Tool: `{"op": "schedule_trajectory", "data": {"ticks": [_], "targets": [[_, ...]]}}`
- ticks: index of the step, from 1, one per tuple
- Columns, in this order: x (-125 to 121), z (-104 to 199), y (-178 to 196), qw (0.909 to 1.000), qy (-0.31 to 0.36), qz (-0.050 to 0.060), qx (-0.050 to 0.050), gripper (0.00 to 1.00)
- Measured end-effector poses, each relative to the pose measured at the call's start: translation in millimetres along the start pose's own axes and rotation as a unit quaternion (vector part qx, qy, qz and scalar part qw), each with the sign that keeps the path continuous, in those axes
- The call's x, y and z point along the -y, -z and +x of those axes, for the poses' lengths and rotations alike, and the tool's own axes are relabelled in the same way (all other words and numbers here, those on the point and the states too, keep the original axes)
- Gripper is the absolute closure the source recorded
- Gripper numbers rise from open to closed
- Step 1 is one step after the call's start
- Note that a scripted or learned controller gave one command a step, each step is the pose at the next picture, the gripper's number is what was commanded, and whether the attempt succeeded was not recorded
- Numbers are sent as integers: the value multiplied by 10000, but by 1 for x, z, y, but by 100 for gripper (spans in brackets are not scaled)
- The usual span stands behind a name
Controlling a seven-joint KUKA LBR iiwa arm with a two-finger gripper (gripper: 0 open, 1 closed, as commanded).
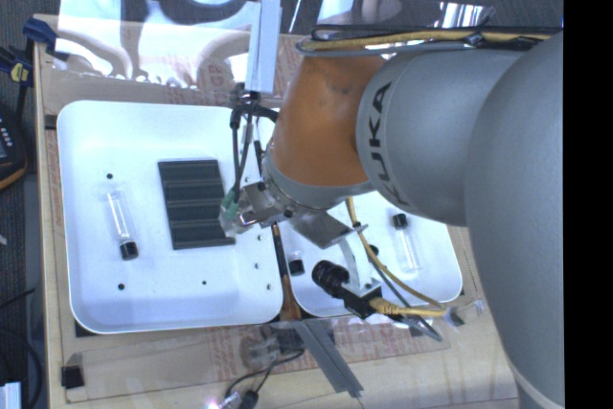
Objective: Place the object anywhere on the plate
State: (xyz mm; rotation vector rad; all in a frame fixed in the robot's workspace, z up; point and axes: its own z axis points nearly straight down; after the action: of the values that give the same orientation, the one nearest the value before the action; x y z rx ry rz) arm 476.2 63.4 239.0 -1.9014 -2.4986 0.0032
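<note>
Scanning left to right: a clear vial (119,223) with a black cap was seen lying in the left bin (86,292), well apart from the dark ribbed plate (195,202) | placement was judged not yet done | pincer (233,211) was found at the plate's right edge, state could not be told | a second vial (406,244) was noted in the right bin (445,278).

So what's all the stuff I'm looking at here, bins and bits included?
white bins: two, side by side on the bench.
dark ribbed plate: one, dark grey, left bin, right of middle.
clear vial: one, black cap, left bin, left of the plate.
second clear vial: one, black cap, right bin.
arm: one, grey with orange band, from the right, over the seam between the bins.
gripper: one, at the plate's right edge.
</note>
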Motion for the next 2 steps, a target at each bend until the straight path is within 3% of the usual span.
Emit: {"op": "schedule_trajectory", "data": {"ticks": [1, 2], "targets": [[-18, 70, -77, 9983, -586, 22, 4, 100], [-60, 29, -145, 9837, -1798, -34, -18, 100]]}}
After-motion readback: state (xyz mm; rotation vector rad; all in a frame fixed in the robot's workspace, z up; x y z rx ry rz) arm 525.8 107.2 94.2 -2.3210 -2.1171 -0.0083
